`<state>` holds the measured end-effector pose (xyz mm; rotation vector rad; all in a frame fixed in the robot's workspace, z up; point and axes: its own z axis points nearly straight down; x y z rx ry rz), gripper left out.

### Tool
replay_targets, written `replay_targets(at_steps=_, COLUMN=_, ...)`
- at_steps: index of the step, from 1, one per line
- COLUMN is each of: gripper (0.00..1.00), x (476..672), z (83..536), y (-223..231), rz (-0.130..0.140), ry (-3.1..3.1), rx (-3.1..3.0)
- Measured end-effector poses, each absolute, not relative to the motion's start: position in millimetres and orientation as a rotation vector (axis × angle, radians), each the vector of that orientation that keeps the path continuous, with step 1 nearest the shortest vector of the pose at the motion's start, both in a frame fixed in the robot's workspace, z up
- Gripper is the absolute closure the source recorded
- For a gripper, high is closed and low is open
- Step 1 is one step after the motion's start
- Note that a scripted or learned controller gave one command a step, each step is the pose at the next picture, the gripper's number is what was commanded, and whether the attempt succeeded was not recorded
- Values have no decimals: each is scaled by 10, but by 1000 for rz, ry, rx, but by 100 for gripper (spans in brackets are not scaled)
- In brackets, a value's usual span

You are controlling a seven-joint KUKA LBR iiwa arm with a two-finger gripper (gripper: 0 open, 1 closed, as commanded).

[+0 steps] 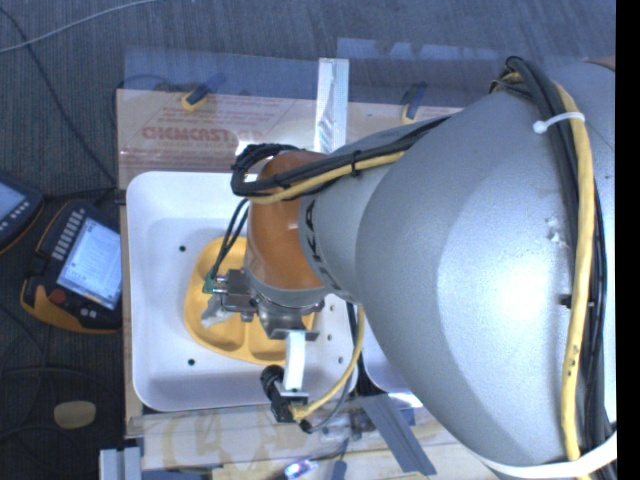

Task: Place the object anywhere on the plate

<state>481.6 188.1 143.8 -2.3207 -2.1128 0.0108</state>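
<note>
The grey arm (470,268) reaches in from the right and covers most of the right-hand bin, of which a small white patch (385,373) shows near the table's front edge. Its orange band (275,233) and wrist hang over the left bin (150,298), above a yellow plate (205,308) lying on that bin's floor toward its middle. The tool (270,318) sits directly beneath the wrist, over the plate's right part, and the wrist housing hides its tip, so whether it is released or clenched cannot be told. The task's object cannot be made out either; if it lies on the plate or under the wrist, the arm hides it. Black and yellow cables (300,173) loop along the arm and dangle off the wrist toward the bin's front edge. Behind the bins, a brown cardboard sheet (200,133) with faded lettering lies along the table's back edge. On the dark carpet off the table's left side rests an orange-edged teach pendant (80,268) with a lit screen.
</note>
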Motion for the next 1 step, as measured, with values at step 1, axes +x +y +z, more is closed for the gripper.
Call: replay_targets(at_steps=1, gripper=100, x=4811, z=1515, y=1877, rz=17, ry=-2111, rx=-2319)
